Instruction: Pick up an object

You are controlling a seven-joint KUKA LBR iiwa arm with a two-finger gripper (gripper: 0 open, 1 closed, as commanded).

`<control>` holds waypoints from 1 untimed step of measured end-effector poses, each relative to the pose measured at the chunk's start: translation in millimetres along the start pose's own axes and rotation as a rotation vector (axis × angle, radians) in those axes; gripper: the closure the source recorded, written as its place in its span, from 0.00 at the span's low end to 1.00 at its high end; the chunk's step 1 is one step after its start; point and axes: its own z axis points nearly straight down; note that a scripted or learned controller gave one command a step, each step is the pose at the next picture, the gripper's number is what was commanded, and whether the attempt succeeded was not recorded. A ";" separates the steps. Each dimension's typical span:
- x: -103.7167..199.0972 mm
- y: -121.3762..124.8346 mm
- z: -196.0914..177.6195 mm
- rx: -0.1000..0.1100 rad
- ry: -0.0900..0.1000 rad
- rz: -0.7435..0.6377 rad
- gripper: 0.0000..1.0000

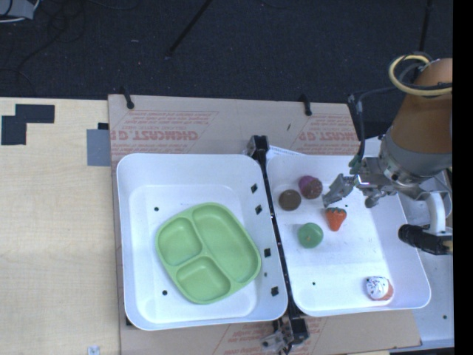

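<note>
I take the strawberry point(336, 218) as the likeliest thing to lift: a small red toy fruit with a green cap, lying on the floor of the right bin point(347, 287). Its long axis runs roughly up and down in my view, cap at the far end. The claw point(341, 188) hangs just above and beyond the strawberry, slightly toward the bin divider, so the fruit lies on the near side of the claw and close under it. One grey finger point(338, 191) juts out toward the divider; I can't tell whether the claw is spread or clenched from this angle, and nothing shows between its tips. My judgement is that the coming move turns on a short shift toward me and then down (a small error would land on the neighbours instead).

Around the strawberry: a green ball point(310, 234) just beside it toward the divider and nearer me, a brown ball point(289, 199) farther toward the divider, a purple ball point(310, 186) beyond it, beside the claw. A white and red object point(378, 288) sits well apart, in the near corner. The left bin point(140, 191) across the divider holds a green divided plate point(208, 252), and both bins rest on the desk point(52, 220)
</note>
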 end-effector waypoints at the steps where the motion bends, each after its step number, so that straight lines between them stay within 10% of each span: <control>1: 1.6 -4.9 64.2 0.009 0.002 0.000 0.00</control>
